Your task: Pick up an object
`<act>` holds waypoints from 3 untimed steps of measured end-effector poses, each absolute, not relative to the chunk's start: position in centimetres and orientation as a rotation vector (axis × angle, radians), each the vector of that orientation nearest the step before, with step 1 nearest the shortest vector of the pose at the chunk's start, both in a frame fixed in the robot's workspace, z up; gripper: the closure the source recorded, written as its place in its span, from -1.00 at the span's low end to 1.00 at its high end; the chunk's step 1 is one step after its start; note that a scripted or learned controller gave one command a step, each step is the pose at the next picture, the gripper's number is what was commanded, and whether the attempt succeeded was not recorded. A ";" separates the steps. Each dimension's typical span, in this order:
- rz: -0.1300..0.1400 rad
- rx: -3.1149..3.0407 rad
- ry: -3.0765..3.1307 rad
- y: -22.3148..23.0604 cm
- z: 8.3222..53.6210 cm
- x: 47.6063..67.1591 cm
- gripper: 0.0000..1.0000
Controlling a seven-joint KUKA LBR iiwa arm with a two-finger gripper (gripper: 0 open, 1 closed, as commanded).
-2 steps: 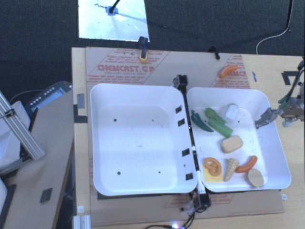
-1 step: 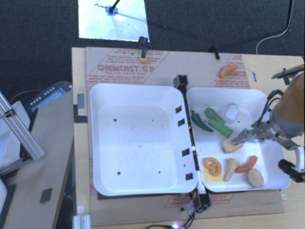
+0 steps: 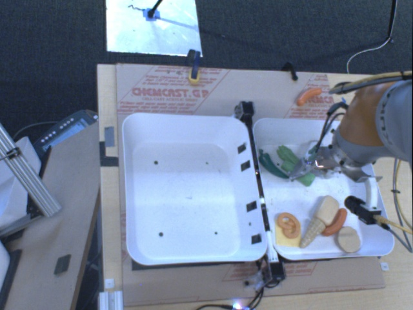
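- The bench [image 3: 161,82] is covered by a pale board printed with red lettering, and it sits over dark carpet [image 3: 51,31].
- A shiny grey sheet [image 3: 151,18] lies on the carpet beyond the bench, with a thin black rod slanting over it.
- A yellow-and-blue clamp [image 3: 193,66] grips the far edge of the board.
- An orange sausage-like piece [image 3: 308,96] lies on the board beyond the right bin, outside it.
- The left bin [image 3: 187,186] shows only its bare white floor with a few small dark dots.
- The right bin [image 3: 271,134] holds the objects I could pick.
- Green toy pieces [image 3: 279,160] lie in the middle of it, toward the divider between the bins.
- A pretzel [image 3: 288,223] rests on a yellow slice [image 3: 287,237] at the near left corner.
- A cone [image 3: 313,228] points toward that corner, touching a pale lump [image 3: 327,206] and a red sausage [image 3: 335,221].
- A tan round piece [image 3: 349,239] lies near the bin's near right corner.
- My arm [image 3: 371,124] comes in from the right, grey with the orange band bent over the far right of that bin.
- My claw [image 3: 303,170] is down low among the green pieces, touching or almost touching them.
- I cannot tell whether my claw is apart or together, nor whether anything is caught in it.
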State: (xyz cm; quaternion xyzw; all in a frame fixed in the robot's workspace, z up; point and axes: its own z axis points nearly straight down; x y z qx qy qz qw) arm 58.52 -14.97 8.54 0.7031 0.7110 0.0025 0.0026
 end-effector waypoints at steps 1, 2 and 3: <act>0.002 2.216 2.224 -15.3 8.5 58.2 -1.00; -0.005 2.229 2.215 -21.1 8.4 51.6 -1.00; 0.002 2.216 2.221 -20.7 9.5 52.1 1.00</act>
